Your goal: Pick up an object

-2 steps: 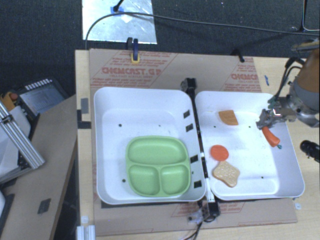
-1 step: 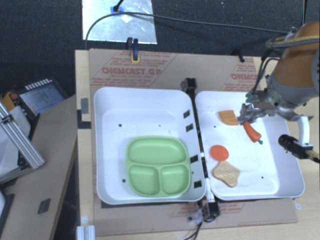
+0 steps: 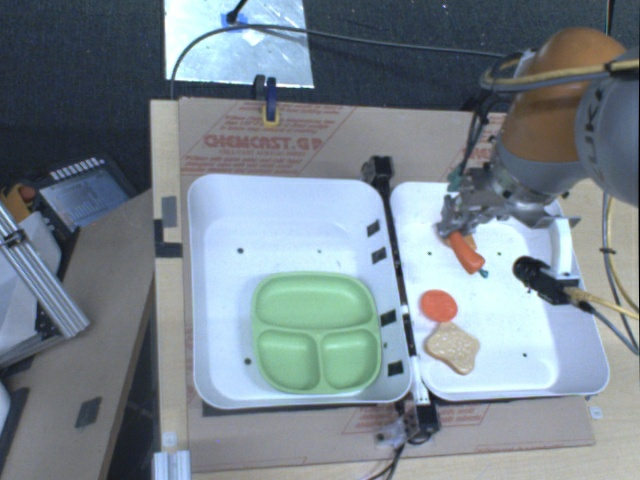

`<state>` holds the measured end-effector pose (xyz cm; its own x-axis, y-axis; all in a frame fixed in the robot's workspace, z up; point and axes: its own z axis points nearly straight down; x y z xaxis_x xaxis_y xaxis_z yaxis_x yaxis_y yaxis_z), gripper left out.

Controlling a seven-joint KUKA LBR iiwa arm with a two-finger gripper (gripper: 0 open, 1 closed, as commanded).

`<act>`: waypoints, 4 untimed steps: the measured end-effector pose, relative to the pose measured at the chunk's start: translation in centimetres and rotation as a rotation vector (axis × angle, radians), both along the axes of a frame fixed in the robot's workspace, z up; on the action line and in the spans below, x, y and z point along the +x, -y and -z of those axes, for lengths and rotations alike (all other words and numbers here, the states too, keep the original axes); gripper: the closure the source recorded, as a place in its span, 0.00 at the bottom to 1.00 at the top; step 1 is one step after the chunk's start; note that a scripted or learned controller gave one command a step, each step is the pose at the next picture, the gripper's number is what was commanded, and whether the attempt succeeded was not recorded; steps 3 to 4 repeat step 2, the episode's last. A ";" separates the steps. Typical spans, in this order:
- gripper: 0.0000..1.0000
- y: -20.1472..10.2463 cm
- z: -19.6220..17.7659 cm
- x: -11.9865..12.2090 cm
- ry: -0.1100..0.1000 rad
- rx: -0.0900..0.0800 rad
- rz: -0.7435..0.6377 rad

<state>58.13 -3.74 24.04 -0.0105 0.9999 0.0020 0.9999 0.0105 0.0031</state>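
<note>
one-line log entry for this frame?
gripper at carrot, right bin | grasp unconfirmed | green tray in left bin

The arm [image 3: 560,108] enters from the right of the camera view, its orange band uppermost and the grey wrist section angled down and to the left below it. The gripper [image 3: 462,230] hangs at the end of the wrist, pointing downward, low over the right-hand side of the bench. Cables run along the arm's upper surface.
</note>
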 end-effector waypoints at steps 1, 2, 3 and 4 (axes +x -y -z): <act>1.00 -6.0 0.2 -0.3 -0.002 -0.001 0.002; 1.00 -10.2 0.5 0.6 -0.001 -0.001 0.003; 1.00 -10.2 0.5 0.6 -0.001 -0.001 0.003; 1.00 -10.2 0.5 0.6 -0.001 -0.001 0.003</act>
